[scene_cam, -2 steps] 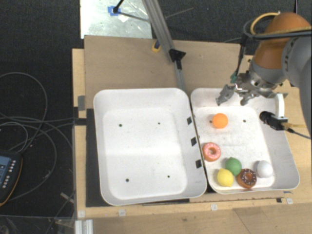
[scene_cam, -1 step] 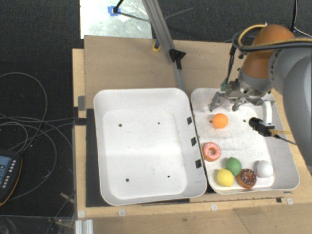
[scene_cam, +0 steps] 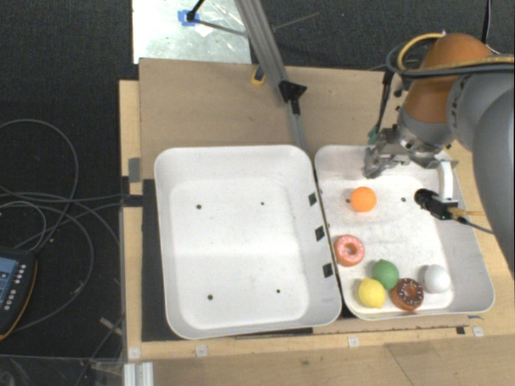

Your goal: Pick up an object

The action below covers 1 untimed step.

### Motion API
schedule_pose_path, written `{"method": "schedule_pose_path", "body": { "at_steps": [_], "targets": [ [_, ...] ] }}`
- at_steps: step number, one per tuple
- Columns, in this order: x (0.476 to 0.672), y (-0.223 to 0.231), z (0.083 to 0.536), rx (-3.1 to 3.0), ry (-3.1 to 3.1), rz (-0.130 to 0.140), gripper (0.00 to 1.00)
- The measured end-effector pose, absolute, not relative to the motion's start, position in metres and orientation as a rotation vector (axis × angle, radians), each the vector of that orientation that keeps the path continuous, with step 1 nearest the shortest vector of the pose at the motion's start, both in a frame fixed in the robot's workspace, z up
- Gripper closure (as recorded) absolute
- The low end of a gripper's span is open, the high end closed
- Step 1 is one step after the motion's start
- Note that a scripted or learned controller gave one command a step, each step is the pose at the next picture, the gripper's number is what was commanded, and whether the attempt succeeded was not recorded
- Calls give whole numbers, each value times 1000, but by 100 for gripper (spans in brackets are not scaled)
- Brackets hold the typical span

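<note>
My gripper [scene_cam: 375,167] hangs over the far end of the right bin [scene_cam: 475,256], above and slightly right of an orange ball [scene_cam: 363,199]. Nothing shows between its fingers. Nearer the front of that bin lie a pink frosted donut [scene_cam: 349,250], a green ball [scene_cam: 385,273], a yellow lemon [scene_cam: 372,293], a chocolate donut [scene_cam: 407,294] and a white ball [scene_cam: 436,279].
The left bin [scene_cam: 173,215] sits beside the right one, their rims meeting along a hinged middle edge. A grey pole [scene_cam: 265,39] slants across the back of the bench. Cables lie on the dark floor to the left.
</note>
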<state>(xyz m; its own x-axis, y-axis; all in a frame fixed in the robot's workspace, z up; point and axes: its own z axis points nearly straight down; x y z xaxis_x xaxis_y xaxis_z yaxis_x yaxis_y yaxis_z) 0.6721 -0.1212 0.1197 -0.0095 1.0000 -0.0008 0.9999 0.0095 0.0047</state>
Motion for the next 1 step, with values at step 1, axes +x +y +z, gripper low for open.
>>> {"method": "schedule_pose_path", "body": {
  "at_steps": [1],
  "targets": [
    [675, -118, 185, 2208, 2223, 9, 100]
  ]
}}
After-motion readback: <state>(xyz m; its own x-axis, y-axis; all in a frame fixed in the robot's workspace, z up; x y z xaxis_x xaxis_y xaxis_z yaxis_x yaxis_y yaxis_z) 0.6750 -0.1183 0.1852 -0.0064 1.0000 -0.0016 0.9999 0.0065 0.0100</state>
